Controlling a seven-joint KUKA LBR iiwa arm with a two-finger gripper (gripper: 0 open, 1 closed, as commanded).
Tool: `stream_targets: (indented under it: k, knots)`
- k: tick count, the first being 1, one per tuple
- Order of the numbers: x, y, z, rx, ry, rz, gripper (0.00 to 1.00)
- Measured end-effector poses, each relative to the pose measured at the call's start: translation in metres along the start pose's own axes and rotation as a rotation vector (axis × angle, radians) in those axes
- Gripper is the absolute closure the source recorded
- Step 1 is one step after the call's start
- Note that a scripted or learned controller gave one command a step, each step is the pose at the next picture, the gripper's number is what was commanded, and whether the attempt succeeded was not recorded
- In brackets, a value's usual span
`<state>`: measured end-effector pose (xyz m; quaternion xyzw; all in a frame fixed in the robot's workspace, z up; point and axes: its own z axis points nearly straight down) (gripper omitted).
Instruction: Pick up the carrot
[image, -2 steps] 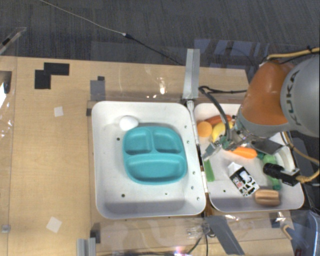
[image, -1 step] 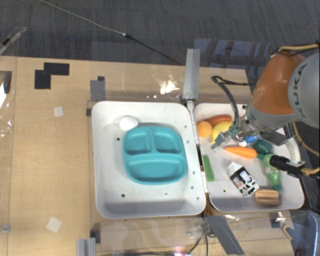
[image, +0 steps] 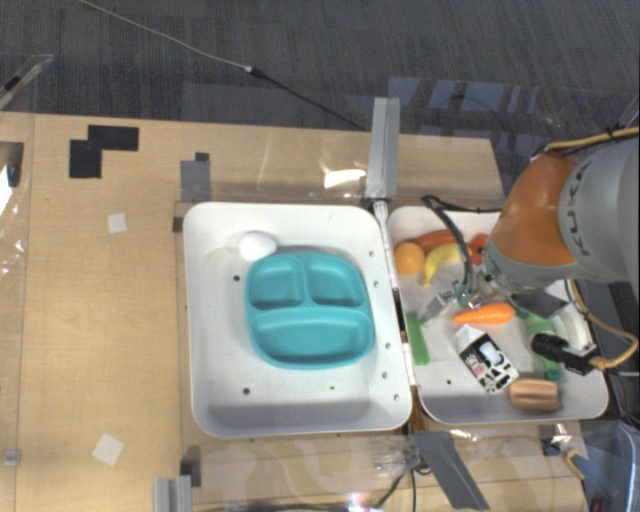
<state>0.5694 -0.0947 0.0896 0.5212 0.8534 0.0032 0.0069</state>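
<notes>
The carrot (image: 485, 315) is a small orange piece lying roughly level in the middle of the right bin (image: 440, 400). The gripper (image: 463, 294) hangs at the end of the grey arm with the orange band (image: 535, 215), just above and left of the carrot's left end. Wrist and cables hide its tip. The carrot looks to be resting in the bin, close under the gripper, and whether they touch is unclear.
In the right bin an orange fruit (image: 408, 258), a yellow fruit (image: 441, 262) and a red item (image: 435, 240) lie at the back left. A green strip (image: 416, 340), a black-and-white packet (image: 487, 360) and a brown block (image: 533, 394) lie nearer. The left bin holds a teal divided plate (image: 305, 305) and a white ball (image: 257, 243).
</notes>
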Motion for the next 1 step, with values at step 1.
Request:
stream_targets:
  k: [1]
  knots:
    - [0.0212,-0.0596,-0.001,-0.001,0.0,0.226,0.0]
